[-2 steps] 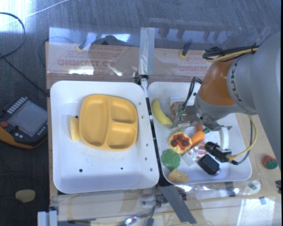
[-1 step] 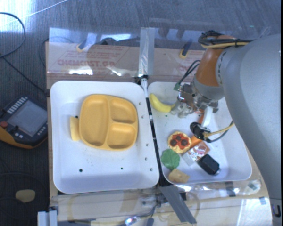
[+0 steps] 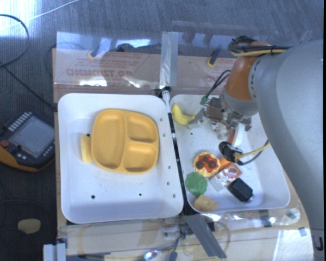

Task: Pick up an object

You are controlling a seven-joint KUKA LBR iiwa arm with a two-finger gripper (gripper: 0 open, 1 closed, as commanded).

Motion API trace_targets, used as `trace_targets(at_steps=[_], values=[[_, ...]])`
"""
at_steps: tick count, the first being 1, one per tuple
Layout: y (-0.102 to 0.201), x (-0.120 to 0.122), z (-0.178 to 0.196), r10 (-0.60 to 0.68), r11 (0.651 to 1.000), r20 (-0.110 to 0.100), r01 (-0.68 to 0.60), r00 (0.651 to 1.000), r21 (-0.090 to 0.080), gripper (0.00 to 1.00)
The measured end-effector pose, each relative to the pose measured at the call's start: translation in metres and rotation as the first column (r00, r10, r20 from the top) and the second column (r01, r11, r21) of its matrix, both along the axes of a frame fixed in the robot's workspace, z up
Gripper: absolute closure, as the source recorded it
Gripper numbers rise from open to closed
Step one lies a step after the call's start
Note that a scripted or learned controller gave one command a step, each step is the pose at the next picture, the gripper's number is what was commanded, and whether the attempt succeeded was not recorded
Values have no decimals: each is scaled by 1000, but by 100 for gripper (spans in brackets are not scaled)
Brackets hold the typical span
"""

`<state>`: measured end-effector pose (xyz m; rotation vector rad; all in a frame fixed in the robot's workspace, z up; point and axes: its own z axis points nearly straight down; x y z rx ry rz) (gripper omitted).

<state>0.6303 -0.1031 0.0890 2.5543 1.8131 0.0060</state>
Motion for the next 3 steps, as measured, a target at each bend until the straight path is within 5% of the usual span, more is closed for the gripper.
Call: trace_targets(at_steps=[1,2,3], values=[[-6,-84,8,176,984,-12,-176,984,6,0],[4,-25,0,138,990,0,-138,990,0,0],[-1,-109,2,348,938,3,-348,938,-2,0]])
